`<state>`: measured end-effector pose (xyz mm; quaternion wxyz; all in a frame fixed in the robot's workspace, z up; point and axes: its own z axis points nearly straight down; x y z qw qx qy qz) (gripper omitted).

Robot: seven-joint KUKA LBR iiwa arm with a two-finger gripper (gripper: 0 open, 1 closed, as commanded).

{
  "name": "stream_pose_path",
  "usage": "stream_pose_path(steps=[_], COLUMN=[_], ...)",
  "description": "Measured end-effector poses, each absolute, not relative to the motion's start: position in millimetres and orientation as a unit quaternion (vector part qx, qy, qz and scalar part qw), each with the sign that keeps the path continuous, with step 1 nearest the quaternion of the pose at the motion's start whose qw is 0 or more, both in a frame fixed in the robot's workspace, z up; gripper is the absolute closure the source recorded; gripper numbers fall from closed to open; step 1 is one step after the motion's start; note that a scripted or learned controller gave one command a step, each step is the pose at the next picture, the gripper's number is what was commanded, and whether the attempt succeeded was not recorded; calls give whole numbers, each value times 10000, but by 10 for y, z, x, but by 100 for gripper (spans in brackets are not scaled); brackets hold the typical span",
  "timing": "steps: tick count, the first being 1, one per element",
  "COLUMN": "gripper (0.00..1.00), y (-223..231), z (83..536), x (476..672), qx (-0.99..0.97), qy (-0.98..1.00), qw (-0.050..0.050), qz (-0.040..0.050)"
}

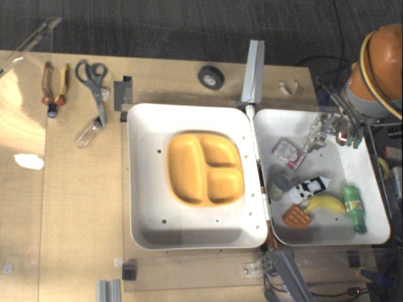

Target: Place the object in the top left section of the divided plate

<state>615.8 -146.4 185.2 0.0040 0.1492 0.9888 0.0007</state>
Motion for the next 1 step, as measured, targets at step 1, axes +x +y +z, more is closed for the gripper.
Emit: stream_pose_path(steps=[1], gripper=[100], y=[-1745], z=[2231], x=[5360], qx=[1030], qy=[9947], qw=[54], qz=[-6])
